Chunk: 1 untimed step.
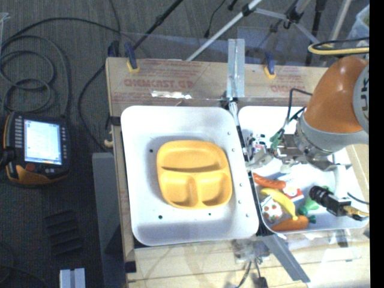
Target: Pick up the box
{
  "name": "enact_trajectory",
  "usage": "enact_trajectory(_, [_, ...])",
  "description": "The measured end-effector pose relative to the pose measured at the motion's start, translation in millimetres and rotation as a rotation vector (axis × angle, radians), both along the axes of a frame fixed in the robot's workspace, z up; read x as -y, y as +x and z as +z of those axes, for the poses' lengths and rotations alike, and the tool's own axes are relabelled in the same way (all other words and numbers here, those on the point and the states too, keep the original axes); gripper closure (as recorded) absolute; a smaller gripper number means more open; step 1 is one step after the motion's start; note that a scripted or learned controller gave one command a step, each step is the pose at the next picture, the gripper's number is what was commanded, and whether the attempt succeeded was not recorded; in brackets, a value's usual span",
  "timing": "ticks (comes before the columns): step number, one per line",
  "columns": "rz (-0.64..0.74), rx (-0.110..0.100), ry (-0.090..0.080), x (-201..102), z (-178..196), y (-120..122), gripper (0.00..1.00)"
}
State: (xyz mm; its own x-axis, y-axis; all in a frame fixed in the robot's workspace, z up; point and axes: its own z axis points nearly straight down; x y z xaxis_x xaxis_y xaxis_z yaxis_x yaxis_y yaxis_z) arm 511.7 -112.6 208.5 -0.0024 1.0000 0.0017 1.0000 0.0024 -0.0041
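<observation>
Toys lie in a heap at the near end of the right bin [264, 116]. An orange carrot [291, 223] lies closest, right by the near wall. A yellow banana [283, 204] lies just behind it. Touching the banana on its left is a small white box [270, 209] with coloured dots on it. It sits close to the bin's left wall, and the banana hides part of it. A green toy [309, 206] sits just to the right of the banana. A bit further back lies a long red toy [270, 182], with a red and white thing [293, 191] beside it.

The left bin [138, 209] holds a yellow plate [193, 174] with three parts. The plate lies flat in the middle of the bin.

Further back in the right bin, the gripper [259, 150] hangs low near the left wall. It is behind the toys and apart from the box. I cannot tell if it is wide or narrow. The grey and orange arm [336, 101] comes in from the right.

Both bins sit on a wooden bench [156, 77]. Two blue clamps [129, 56] grip its far edge. Off to the left, on the dark floor, lies a screen [39, 143] with black cables [36, 59] looping behind it.
</observation>
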Motion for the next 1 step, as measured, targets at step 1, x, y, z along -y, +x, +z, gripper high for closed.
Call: enact_trajectory(1, [-0.04,-0.001,0.007,33.0,-47.7,59.1,0.0])
